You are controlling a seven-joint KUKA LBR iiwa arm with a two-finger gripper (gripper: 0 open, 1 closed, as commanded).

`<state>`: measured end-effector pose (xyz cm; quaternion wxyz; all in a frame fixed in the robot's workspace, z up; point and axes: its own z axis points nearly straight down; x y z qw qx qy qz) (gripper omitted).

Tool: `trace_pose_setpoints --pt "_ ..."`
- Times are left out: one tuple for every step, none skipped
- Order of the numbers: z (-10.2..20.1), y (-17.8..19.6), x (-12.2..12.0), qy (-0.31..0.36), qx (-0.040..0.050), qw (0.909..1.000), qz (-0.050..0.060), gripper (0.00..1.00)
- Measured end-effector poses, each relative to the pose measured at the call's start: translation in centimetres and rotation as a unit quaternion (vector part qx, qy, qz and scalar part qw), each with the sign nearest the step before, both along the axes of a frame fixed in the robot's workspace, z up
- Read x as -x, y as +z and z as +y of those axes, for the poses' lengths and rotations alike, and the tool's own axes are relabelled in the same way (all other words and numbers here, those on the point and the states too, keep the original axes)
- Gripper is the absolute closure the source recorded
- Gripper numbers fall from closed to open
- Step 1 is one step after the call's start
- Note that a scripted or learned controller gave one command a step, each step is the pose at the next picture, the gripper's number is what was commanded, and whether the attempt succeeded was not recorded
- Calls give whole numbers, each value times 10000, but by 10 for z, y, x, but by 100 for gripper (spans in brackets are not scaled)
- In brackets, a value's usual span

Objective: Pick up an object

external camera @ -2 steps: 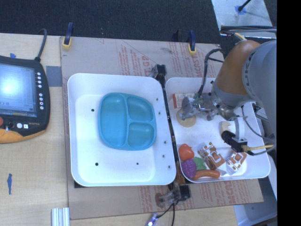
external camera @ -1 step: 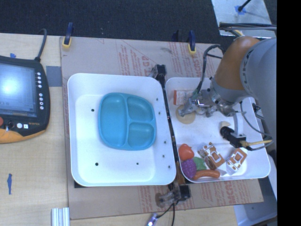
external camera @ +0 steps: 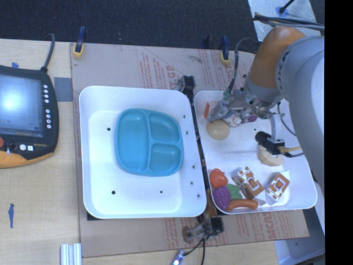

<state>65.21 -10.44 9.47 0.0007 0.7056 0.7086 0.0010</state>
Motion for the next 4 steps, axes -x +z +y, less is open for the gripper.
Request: trace_pose_setpoints --pt "0 8 1 27 2 10000 33 100" --pt "57 98 67 3 -8 10000 28 100" --pt "106 119 96 7 -1 10000 44 100" --pt "40 97 56 -15 4 10000 30 100"
